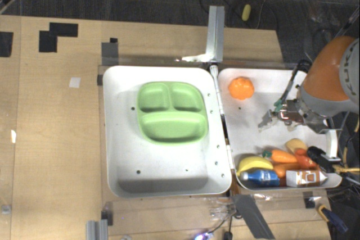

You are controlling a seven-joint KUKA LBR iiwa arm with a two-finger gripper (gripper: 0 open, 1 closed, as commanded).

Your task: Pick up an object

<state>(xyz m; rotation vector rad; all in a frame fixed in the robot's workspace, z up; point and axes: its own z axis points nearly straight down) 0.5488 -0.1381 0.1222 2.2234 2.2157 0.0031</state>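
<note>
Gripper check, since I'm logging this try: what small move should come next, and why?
Probably ease the gripper down and toward the near end of the right bin, where the banana and carrot lie piled. It hangs over bare floor, holding nothing, with the orange apart on its far side.

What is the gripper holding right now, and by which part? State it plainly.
Nothing. The gripper hangs over bare floor of the right bin, fingers spread with nothing between them, apart from the orange fruit and the pile of toy food.
</note>
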